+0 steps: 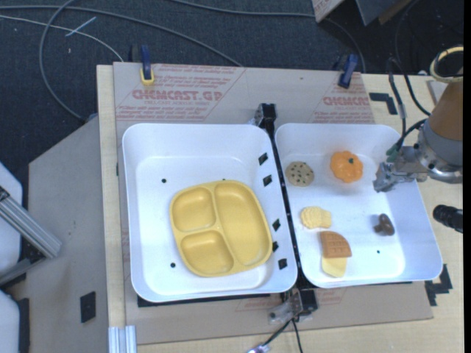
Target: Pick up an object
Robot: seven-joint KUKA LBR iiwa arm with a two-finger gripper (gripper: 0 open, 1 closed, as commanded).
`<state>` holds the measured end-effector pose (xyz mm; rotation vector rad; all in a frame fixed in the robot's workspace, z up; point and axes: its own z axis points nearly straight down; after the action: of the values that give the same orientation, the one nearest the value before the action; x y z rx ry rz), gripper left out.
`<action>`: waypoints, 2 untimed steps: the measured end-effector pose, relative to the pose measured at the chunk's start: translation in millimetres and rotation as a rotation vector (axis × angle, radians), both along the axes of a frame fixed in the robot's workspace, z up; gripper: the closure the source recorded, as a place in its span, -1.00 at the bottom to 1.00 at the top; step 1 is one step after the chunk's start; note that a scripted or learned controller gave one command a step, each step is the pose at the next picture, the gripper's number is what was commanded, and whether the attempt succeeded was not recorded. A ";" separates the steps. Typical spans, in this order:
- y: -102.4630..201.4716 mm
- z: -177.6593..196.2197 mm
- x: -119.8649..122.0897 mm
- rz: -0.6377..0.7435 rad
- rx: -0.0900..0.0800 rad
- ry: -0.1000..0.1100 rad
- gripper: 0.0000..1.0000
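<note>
Approach step, nothing grasped: gripper point(388, 176) poised over right bin point(412, 267) rim, fingers apparently together but too small to tell; orange point(346, 166) just beside, brown lump point(383, 226) below; next, open, descend, close on one.

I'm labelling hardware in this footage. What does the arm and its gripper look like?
The arm is grey metal with an orange band above a rounded silver wrist. Its gripper is a small grey metal assembly. Dark cables run beside the arm.
</note>
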<state>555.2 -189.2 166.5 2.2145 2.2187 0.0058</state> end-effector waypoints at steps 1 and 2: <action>-0.4 54.6 1.8 0.000 0.000 0.000 1.00; -0.7 105.5 3.2 0.000 0.000 0.000 1.00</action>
<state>558.3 -189.9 272.1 2.2147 2.2187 0.0051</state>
